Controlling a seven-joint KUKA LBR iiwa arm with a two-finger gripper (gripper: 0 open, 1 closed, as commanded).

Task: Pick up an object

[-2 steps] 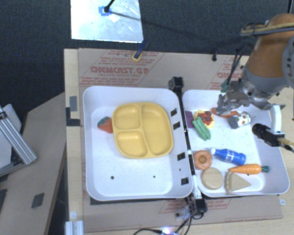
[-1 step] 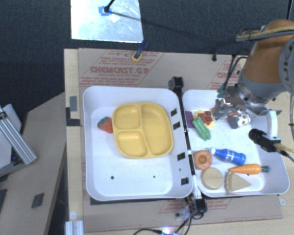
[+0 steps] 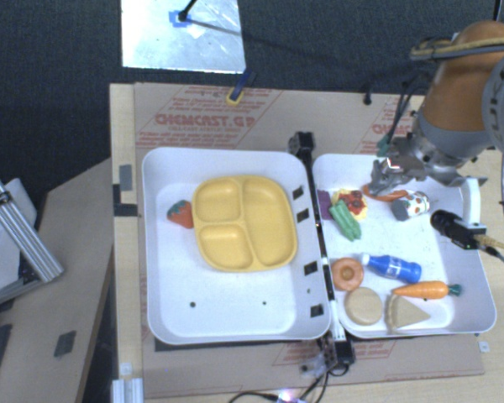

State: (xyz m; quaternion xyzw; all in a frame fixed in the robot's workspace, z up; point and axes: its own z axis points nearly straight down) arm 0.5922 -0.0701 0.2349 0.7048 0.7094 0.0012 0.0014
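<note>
I am hanging my gripper [image 3: 388, 173] over the far end of the right bin [image 3: 479, 305], just above an orange strip [image 3: 385, 195] beside the toy vegetables [image 3: 346, 212]. It is looking light, thin and slippery, so I judge 1 pinch across its middle best. My arm is reaching in from the right, wrist angled down.
</note>
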